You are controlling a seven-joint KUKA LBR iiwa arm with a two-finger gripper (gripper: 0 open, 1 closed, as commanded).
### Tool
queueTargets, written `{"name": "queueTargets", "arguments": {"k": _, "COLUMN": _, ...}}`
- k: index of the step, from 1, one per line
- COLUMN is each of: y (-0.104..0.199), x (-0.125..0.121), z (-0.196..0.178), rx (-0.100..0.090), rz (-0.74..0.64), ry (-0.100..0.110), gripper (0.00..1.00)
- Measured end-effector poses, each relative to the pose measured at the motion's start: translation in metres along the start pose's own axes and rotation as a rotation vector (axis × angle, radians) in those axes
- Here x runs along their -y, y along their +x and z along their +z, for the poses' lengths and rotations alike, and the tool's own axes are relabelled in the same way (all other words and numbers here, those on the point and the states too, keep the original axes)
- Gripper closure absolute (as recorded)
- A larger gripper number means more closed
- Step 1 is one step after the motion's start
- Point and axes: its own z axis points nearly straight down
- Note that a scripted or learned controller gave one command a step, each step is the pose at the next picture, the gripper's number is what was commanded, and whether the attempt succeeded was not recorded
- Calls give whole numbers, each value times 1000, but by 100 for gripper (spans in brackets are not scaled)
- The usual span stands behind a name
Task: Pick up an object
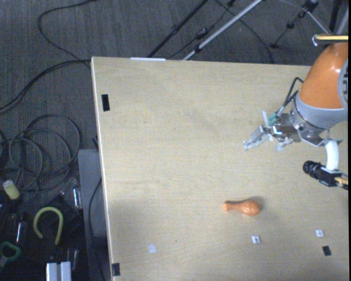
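A small orange pear-shaped object (244,206) lies on its side on the tan bench top (175,145), in the lower right part of the camera view, its narrow end pointing left. My gripper (264,143) hangs above the bench at the right, well up and slightly right of the orange object and apart from it. Its two pale fingers (251,141) are spread open and point down-left, with nothing between them. The orange-banded wrist (324,86) sits behind the gripper at the right edge.
Small square markers (255,239) dot the bench's lower right, and a black tape mark (105,102) sits near its left edge. Cables (35,151) and tools lie on the floor to the left. Tripod legs (240,13) stand beyond the far edge.
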Motion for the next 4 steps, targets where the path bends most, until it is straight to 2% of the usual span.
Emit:
{"name": "queueTargets", "arguments": {"k": 1, "y": -27, "x": -46, "z": 102, "rx": 4, "rz": -31, "ry": 0, "gripper": 0}}
{"name": "queueTargets", "arguments": {"k": 2, "y": 31, "x": -101, "z": 101, "rx": 3, "rz": -109, "ry": -2, "gripper": 0}}
{"name": "queueTargets", "arguments": {"k": 3, "y": 59, "x": -101, "z": 102, "rx": 4, "rz": -318, "ry": -1, "gripper": 0}}
{"name": "queueTargets", "arguments": {"k": 4, "y": 57, "x": -101, "z": 33, "rx": 3, "rz": -96, "ry": -2, "gripper": 0}}
